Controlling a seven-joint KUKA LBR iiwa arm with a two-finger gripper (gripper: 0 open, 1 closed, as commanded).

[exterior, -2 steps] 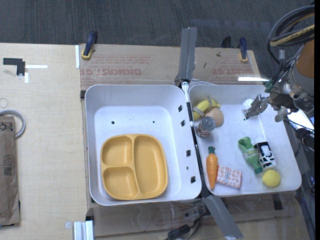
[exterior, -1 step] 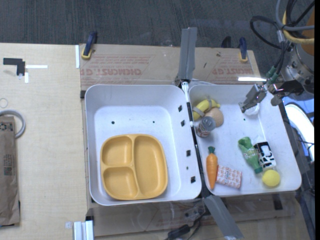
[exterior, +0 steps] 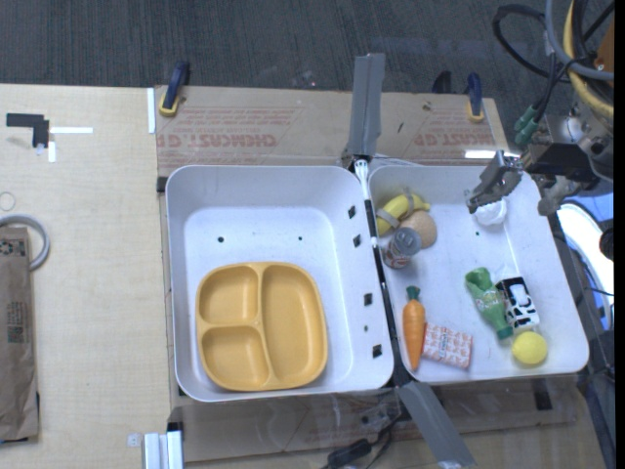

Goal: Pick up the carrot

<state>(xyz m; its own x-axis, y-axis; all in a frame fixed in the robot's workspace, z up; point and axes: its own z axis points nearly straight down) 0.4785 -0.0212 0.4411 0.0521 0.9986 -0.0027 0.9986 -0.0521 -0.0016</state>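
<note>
Camera view: two shallow white bins are seen side by side on the bench. A yellow divided plate (exterior: 262,324) is laid flat in the left bin (exterior: 190,203), well apart from everything else, so it is judged irrelevant to this pick. The carrot (exterior: 414,328) is lying in the right bin (exterior: 547,262), near the front, just beside the wall that divides the bins, green top pointed away from the front edge. A pink snack packet (exterior: 447,346) is touching or nearly touching its right side, so finger room is judged tight on both flanks; a grasp across the body may be blocked by wall or packet.

The gripper (exterior: 485,200) is held at the back of the right bin, well apart from the carrot, and nothing is seen between its fingers. The fingers appear slightly spread, though the gap is small and hard to read. Approach is judged not yet begun.

Other clutter: a banana (exterior: 402,206) and a small can (exterior: 398,250) are bunched against the divider behind the carrot; a green object (exterior: 485,294), a black-and-white tube (exterior: 518,304) and a lemon (exterior: 529,348) are sat toward the right. These are left clear of the likely path.
</note>
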